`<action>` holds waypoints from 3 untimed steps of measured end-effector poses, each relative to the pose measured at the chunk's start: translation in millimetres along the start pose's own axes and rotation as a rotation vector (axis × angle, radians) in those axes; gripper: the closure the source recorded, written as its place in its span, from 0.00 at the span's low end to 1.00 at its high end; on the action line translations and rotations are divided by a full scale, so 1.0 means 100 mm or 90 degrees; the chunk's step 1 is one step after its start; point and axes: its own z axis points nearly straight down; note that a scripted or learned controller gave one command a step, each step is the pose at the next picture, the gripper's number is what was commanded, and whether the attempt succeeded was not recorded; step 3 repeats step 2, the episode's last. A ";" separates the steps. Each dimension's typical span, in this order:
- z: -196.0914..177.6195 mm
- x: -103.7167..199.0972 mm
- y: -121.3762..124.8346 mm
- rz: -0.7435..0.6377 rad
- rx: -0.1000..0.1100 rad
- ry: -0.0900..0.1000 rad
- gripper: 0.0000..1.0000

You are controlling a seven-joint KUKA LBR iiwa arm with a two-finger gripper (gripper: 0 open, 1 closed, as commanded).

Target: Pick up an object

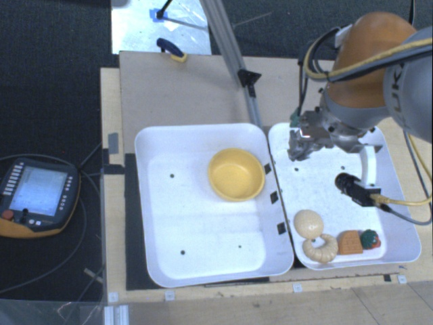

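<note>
Gripper (298, 152) hangs over far-left part of right bin (399, 181), close to divide between bins. Finger state: cannot tell, tips dark and small against white floor. Nothing visible between them.

Pickable things cluster in near part of right bin, well apart from gripper: cream egg-shaped object (308, 223), beige ring (321, 248) touching its near side, orange block (350, 242) just right of ring, green piece (369, 238) at block's right end.

Yellow bowl (236, 174) upright in left bin (162, 249), far-right area, left of gripper.
</note>
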 end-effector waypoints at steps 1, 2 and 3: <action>0.22 0.43 -0.24 0.000 0.001 0.000 1.00; 0.19 0.89 -0.50 -0.001 0.000 0.000 1.00; 0.19 0.89 -0.50 -0.001 0.000 0.000 1.00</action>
